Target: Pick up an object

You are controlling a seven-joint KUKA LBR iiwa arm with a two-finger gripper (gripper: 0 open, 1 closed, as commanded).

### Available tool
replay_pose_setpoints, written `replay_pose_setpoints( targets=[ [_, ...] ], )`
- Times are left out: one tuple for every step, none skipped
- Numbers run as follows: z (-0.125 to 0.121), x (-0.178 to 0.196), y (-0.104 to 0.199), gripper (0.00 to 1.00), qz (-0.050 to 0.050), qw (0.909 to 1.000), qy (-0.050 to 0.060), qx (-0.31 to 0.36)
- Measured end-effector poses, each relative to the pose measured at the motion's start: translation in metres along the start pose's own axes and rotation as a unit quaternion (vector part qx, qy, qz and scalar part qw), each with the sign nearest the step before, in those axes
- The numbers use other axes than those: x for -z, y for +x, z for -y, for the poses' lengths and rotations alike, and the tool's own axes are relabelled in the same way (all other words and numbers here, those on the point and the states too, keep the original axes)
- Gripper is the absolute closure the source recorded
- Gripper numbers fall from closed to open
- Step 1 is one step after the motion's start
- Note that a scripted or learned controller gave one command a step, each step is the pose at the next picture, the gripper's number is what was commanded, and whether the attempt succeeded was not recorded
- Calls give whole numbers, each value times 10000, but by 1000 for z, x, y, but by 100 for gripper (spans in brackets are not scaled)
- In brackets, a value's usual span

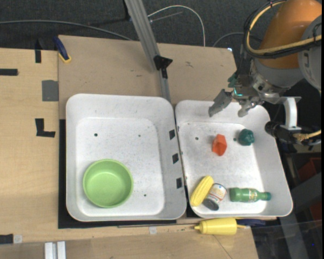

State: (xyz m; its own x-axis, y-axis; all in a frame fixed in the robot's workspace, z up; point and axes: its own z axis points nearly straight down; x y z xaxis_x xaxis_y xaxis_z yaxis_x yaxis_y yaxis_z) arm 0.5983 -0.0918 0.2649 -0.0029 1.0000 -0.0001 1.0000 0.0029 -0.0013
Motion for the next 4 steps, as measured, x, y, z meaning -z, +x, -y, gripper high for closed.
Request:
replay_pose_setpoints(
  targets=[
    [0, 0, 0, 0, 0, 10000, 0, -1],
    [4, -64, -1, 0, 2, 10000, 34, -7],
    [15, -116, -4, 0, 2, 10000, 29, -9],
    [5, -142, -7, 0, 52, 9998, -180, 0]
  ],
)
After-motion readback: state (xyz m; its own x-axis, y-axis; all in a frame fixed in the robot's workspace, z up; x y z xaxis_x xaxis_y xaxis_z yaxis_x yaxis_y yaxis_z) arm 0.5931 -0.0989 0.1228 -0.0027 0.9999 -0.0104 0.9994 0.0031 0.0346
